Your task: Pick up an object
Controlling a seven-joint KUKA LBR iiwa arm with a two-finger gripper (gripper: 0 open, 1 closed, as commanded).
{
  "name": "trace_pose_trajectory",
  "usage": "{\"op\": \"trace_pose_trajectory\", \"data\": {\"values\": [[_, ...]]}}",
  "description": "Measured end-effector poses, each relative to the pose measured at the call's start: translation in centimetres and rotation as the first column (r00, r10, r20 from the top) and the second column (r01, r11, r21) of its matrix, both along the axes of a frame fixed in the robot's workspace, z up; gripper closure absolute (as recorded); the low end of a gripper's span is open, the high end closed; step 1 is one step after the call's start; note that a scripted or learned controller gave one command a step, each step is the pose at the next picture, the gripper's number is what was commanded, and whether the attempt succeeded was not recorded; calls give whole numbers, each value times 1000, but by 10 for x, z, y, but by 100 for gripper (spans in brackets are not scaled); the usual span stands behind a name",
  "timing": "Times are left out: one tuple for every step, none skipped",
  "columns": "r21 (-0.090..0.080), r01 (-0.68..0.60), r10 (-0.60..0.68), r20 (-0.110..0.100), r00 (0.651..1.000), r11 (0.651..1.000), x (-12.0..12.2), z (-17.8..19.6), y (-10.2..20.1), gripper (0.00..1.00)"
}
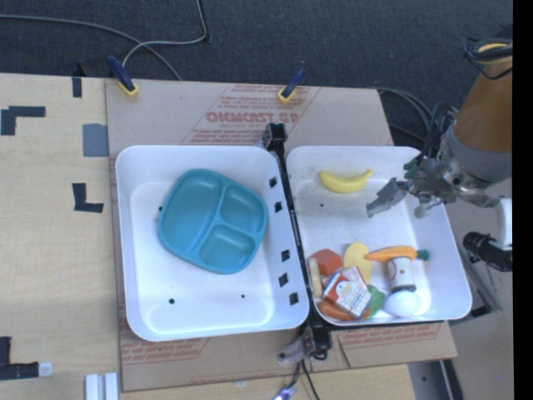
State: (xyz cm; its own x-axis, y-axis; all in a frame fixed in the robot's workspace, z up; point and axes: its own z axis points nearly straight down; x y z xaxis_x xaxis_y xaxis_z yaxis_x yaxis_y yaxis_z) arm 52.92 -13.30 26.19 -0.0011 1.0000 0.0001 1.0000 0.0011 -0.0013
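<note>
My gripper [405, 202] hangs over the right bin [441, 248] near its right wall, open, with nothing between its two spread fingers. A yellow banana [344, 181] lies to its left at the back of that bin. In front of the gripper, at the bin's near end, sits a pile: an orange carrot [390, 254], a yellow piece [356, 257], a red piece [328, 262], a small printed carton [347, 292], a little bottle [401, 274] and a white egg [405, 303].
The left bin [141, 248] holds a blue divided plate [213, 219] lying at a tilt. A black clip-studded wall [288, 232] separates the two bins. The arm's orange band [491, 111] rises at the right. Cables run along the dark floor behind the bench.
</note>
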Motion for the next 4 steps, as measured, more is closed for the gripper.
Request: {"op": "trace_pose_trajectory", "data": {"values": [[1, 2, -2, -3, 1000, 1000, -32, -140, -69, 0], [-4, 3, -3, 6, 1000, 1000, -39, -174, -52, 0], [-3, 3, -3, 7, 1000, 1000, -38, -165, -51, 100], [1, -2, 2, 1, 1000, 1000, 38, -142, 40, 100]]}}
